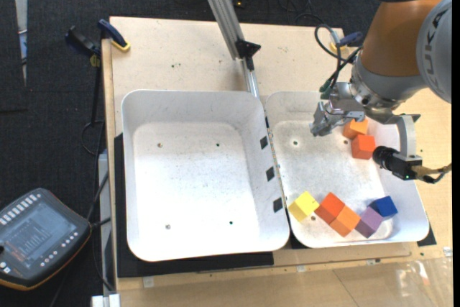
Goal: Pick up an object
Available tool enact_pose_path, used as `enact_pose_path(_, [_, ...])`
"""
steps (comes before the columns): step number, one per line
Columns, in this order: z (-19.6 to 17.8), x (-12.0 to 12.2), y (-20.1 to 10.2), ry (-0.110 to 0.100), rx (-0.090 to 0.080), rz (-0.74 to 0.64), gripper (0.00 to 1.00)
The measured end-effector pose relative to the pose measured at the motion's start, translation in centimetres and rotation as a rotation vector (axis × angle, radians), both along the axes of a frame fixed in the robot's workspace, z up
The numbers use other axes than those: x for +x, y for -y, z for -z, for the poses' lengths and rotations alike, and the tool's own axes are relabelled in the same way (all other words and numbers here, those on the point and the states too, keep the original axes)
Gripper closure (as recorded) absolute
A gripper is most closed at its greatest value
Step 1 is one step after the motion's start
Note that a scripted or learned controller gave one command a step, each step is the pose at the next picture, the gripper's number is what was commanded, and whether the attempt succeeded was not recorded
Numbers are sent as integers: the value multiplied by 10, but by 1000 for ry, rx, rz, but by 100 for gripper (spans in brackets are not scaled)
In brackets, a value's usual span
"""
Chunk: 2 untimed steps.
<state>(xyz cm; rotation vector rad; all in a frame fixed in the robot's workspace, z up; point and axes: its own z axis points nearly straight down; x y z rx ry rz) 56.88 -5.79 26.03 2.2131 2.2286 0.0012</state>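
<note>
**Tool low over the right bin's far end**

The arm (pixel 406 32) reaches in over the right bin (pixel 305 111), its tool (pixel 321 124) low near the far wall — whether its fingers are spread or closed I cannot tell. Just beside it lie an orange block (pixel 356 129) and a red block (pixel 363 146). Along the near edge sit a yellow block (pixel 304 205), red-orange blocks (pixel 338 212), a purple block (pixel 369 221) and a blue block (pixel 384 206) — clustered together. The left bin (pixel 144 108) lies alongside on the bench (pixel 180 54).

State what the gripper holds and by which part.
Nothing seen held: the gripper hangs over bare floor of the right bin, left of the orange blocks.
</note>
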Motion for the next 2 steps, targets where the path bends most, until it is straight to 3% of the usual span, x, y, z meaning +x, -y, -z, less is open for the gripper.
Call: enact_pose_path(2, [24, 48, -103, 1, 1, -1, 100])
